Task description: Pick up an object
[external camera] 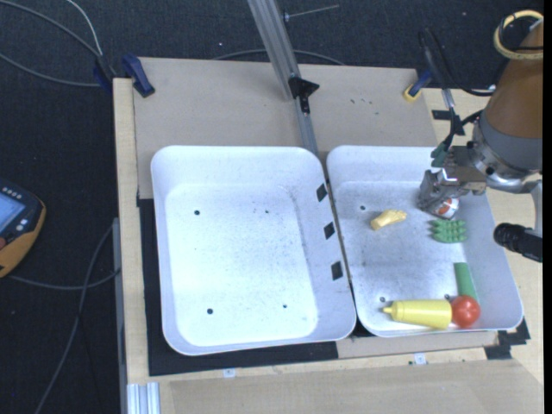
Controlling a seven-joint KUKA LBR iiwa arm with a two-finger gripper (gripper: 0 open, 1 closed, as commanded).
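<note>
Gripper [440, 198] hung over the right bin [379, 166], partly hiding a small red-and-white object [445, 207]; whether its fingers gripped that object was impossible to tell.

Two white bins sit side by side on the counter [224, 102]. The left bin [172, 166] sits beside the right bin [509, 304], which holds a yellow bottle [420, 313] and a red ball [466, 311] by its near edge, a green stick [465, 278], a green comb-like toy [448, 230] and a small yellow piece [387, 220]. The end effector [440, 198] hangs over the right bin's far right part, perhaps touching a small red-and-white object [445, 207].
</note>
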